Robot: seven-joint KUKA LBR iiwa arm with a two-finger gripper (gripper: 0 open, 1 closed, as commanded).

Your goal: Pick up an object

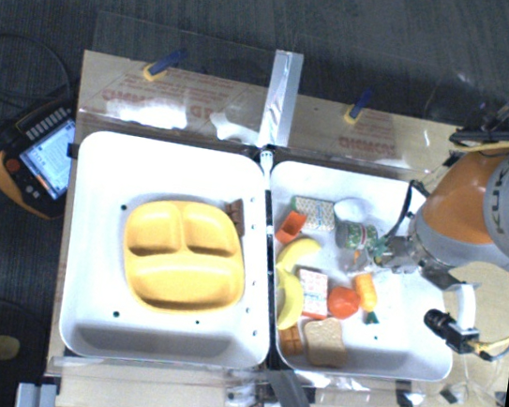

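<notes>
Now, from the left side to the right:
Yellow tray point(185, 254): in the left bin point(91, 221), well apart from the gripper, on its far left.
Banana point(290, 268): in the right bin point(422, 351), left of the gripper, near the divider.
Bread slice point(324, 341): lower left of the gripper, at the front wall.
Tomato point(344, 302): left and a little below the gripper.
Carrot point(367, 290): just below-left of the gripper.
Green can point(356, 235): just beside the gripper, on its left.
Gripper point(388, 251): low in the right bin; I cannot tell its fingers' state.
</notes>
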